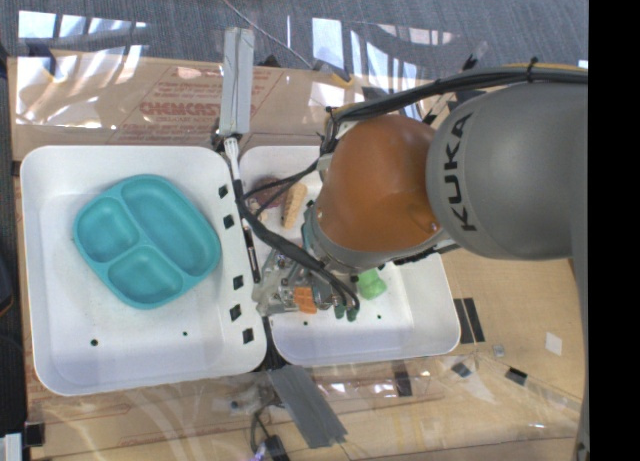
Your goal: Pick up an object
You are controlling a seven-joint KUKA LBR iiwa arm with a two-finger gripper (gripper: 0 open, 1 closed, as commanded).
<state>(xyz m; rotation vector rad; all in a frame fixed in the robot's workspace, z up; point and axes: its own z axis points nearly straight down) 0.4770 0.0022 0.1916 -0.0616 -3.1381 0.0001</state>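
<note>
My gripper (300,294) reaches down into the right bin (400,334), near its front left part, and the orange wrist band hides most of what lies under the arm. An orange object (303,299) shows right at the gripper's tip, but whether it sits between the fingers is unclear. A green object (372,284) lies just right of the gripper. A tan, cone-like object (293,206) and a dark object (266,190) lie at the back left of this bin.
The left bin (60,339) holds a teal divided plate (146,239). A ridge with black clips (240,269) separates the two bins. Cardboard (150,99) lies behind the bins. The arm's big grey body covers the right bin's back right.
</note>
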